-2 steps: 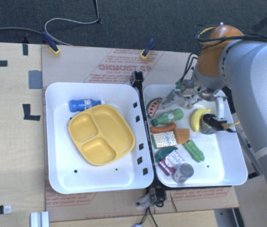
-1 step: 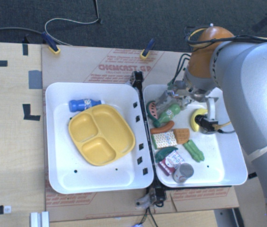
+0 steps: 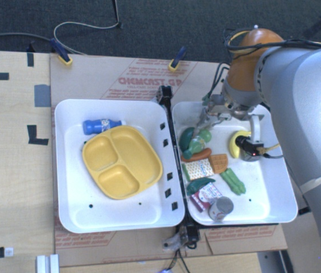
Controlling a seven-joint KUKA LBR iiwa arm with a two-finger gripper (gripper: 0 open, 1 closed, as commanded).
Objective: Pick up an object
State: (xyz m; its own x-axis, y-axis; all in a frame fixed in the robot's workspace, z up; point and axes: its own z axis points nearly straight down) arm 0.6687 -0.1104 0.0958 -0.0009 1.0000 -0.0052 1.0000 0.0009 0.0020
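**Inspector:** Over the right bin (image 3: 274,209), the gripper (image 3: 207,120) hangs low at the far-left part, close above the pile of small goods. Whether it is wide or narrow I cannot tell; the wrist hardware hides the tips.

**Clerk:** Which object is it after?

**Inspector:** Nearest beneath it lies a dark green rounded piece (image 3: 187,136) with a lighter green piece (image 3: 201,141) touching it. An orange carrot-like item (image 3: 199,154) lies just beside them, towards the camera. Nothing is seen lifted; every item rests on the bin floor or on another item.

**Clerk:** So the step in hand?

**Inspector:** By my judgement, the approach or descent on the green cluster. No grasp is confirmed.

**Clerk:** And the rest of the stock?

**Inspector:** A checked packet (image 3: 197,168) and a tan cracker-like square (image 3: 219,162) lie mid-bin; a green pepper-shaped toy (image 3: 233,181) and a grey can (image 3: 221,208) sit nearer the front. A yellow item (image 3: 240,143) lies under the arm's right side. The left bin (image 3: 69,203) holds a yellow divided plate (image 3: 121,161) and a blue bottle (image 3: 99,125).

**Clerk:** Next requirement?

**Inspector:** Close squarely on one piece, not two. The green pieces touch, so a slip or double catch is the risk. Then a straight lift, clear of the bin wall.
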